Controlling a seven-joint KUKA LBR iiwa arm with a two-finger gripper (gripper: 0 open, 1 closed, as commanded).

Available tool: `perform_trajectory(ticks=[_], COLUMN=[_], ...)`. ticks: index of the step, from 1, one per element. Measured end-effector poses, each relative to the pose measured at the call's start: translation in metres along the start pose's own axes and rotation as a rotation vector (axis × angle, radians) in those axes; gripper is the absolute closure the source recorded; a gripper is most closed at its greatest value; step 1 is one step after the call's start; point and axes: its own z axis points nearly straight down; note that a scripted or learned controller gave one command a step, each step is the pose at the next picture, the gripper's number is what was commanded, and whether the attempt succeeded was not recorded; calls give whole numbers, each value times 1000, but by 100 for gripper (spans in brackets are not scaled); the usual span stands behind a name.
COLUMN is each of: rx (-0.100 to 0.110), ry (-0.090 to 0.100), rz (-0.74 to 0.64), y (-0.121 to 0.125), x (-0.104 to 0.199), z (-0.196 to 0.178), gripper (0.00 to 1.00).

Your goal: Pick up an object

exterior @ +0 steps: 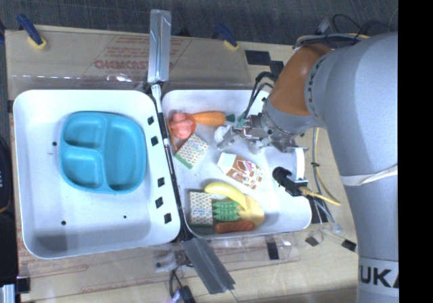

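Starting at the end effector (235, 134): where is it?

Low over the upper middle of the right bin (287, 217), at the end of the grey arm (352, 112) that reaches in from the view's right. Released or clenched, I cannot tell. The view is too coarse there, and I see nothing that it plainly holds.

What lies closest around it?

An orange carrot (208, 118) lies crosswise just up and to the left of it, near the bin's upper wall. A flat packet with brown print (241, 171) lies tilted just below it. Whether either touches it, I cannot say.

And farther out?

A pink-red lump (179, 124) sits at the carrot's left end, against the bin's left wall. A small patterned box (192, 151) lies tilted below the lump. Near the bottom wall the things crowd together. A banana (230, 193) lies over a green item (226, 211), a second patterned box (201, 207) sits just left of them, and a red sausage-like piece (235, 226) lies along the lower edge.

Does anything stand in the way?

The carrot and the packet flank it above and below. The crowded pile is well apart from it, and the floor on the bin's right side is bare.

Beyond that bin?

The left bin (34, 180) stands beside it on the bench (61, 51). It holds a blue divided plate (103, 151), far from the end effector.
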Motion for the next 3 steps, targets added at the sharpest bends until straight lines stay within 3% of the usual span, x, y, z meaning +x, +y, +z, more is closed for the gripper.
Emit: perform_trajectory(ticks=[1,2,3], rx=[3,4,0], ry=[2,1,1], rz=[-185,-188,-272], y=[-50,-50,-10], x=[20,20,4], z=[1,-9,0], gripper=[0,100,100])
